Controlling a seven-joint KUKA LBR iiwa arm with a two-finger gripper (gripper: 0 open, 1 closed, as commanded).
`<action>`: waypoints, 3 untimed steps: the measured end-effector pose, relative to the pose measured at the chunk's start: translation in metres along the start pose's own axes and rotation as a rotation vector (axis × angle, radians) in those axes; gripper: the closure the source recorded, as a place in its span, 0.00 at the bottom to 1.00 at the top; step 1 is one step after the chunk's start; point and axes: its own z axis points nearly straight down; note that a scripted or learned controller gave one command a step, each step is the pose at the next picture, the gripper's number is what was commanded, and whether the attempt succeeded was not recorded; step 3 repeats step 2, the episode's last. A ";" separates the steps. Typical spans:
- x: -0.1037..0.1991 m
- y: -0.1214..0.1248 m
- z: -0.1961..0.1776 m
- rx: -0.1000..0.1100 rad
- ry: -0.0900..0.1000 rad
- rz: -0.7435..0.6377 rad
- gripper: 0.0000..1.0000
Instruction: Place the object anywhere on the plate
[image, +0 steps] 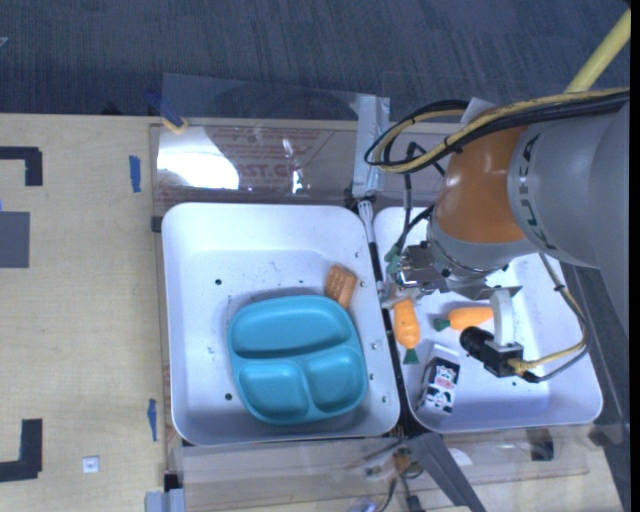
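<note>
**Arm low over the right bin, carrots beneath it**

The pincer (420, 283) hangs in the right bin (570, 395), its tips hidden under the wrist, so I cannot tell its state. An orange carrot (405, 324) lies just below it, long axis near vertical in the view. A second carrot (470, 318) lies crosswise. The blue plate (297, 362) sits in the left bin (200, 250). No writing is legible.
</note>
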 end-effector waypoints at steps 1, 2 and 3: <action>0.081 -0.055 0.009 0.006 0.001 0.103 1.00; 0.079 -0.055 0.009 0.005 0.000 0.105 0.00; 0.079 -0.055 0.009 0.005 0.000 0.105 0.00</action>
